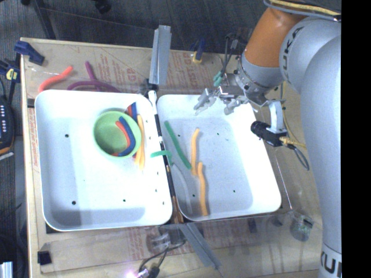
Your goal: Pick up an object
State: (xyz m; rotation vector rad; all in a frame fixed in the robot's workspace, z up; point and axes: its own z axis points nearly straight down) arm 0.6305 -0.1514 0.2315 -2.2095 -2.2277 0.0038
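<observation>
My gripper point(216, 103) hangs over the far edge of the right bin point(255, 178), its two silver fingers spread open with nothing between them. Below it in that bin lie a long green strip point(177, 145), a thin orange strip point(195, 146) and a thicker orange piece point(202, 189). A short green piece point(158, 153) straddles the divide between the bins. In the left bin point(69, 178) stands a green bowl point(116, 134) with red, blue and orange strips draped over its right rim.
On the bench behind the left bin lie a red-orange strip point(55, 79) and a purple loop point(93, 86). A grey metal bar point(160, 54) stands between the bins at the back. The arm's grey body fills the right side.
</observation>
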